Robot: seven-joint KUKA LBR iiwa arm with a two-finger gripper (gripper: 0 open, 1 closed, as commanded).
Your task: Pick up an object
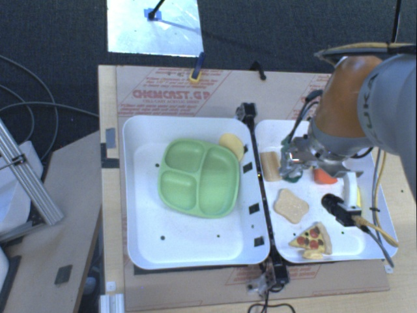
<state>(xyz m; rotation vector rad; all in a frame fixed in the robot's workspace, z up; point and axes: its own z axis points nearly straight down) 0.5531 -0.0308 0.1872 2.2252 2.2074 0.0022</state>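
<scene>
- Nearest edge, right bin (348, 245): a toy pizza slice (313, 238) lies flat in the front of the bin, crust end toward the front wall.
- Just behind it and a little left: a pale toast slice (290, 206), flat on the bin floor, apart from the pizza slice.
- Mid right bin: the gripper (291, 169) hangs low over the floor, behind the toast slice and beside a tan block (269, 165) on its left. Whether it is spread or pressed together, cannot tell. Nothing is seen pinched in it.
- The tan block lies lengthwise along the wall that the two bins share.
- An orange piece (324, 175) lies just right of the gripper, partly covered by the wrist.
- The grey arm (384, 103) comes in from the right, and its orange band (345, 90) sits over the back of the right bin.
- Left bin (150, 240): a green divided plate (199, 178) sits near the middle, right way up, with three compartments that hold nothing visible.
- A yellow rounded item (231, 144) rests at the plate's far right corner, touching or overlapping its rim, close to the shared wall.
- Candidates for picking: four loose pieces in the right bin and two things in the left.
- Under both bins: a cardboard sheet (172, 93) with red print.
- Farthest: a shiny sheet (153, 18) on the dark floor beyond the cardboard.
</scene>
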